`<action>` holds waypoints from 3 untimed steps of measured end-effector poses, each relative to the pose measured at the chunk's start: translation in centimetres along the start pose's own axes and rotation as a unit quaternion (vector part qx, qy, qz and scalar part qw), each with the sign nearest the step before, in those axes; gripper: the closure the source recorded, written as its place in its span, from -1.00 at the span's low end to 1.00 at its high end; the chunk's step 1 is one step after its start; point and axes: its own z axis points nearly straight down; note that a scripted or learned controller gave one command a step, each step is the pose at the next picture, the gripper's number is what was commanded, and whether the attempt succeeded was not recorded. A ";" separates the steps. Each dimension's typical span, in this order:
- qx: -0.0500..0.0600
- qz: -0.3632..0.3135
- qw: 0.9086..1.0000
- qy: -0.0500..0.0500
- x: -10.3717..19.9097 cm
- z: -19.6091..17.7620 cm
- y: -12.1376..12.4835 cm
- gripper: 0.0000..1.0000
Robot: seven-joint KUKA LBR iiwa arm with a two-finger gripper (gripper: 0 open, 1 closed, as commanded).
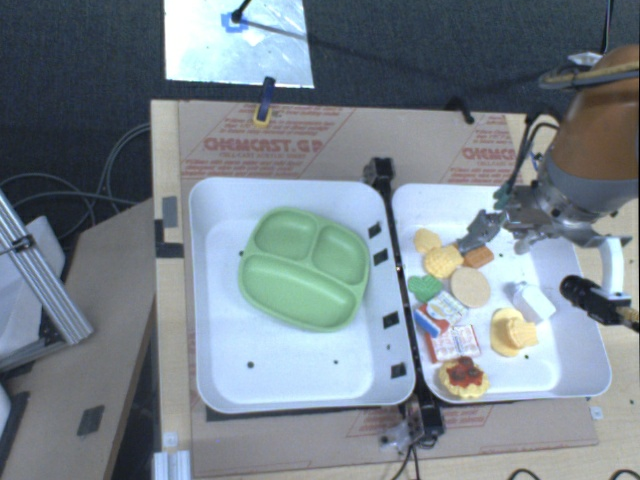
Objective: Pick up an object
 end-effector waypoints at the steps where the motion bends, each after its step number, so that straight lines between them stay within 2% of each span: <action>1: -0.005 -0.001 1.000 -0.001 0.0 -0.5 0.2 -1.00; 2: -0.004 0.000 1.000 0.000 0.7 5.2 0.9 -1.00; 3: -0.004 0.001 1.000 0.000 0.0 9.7 1.3 -1.00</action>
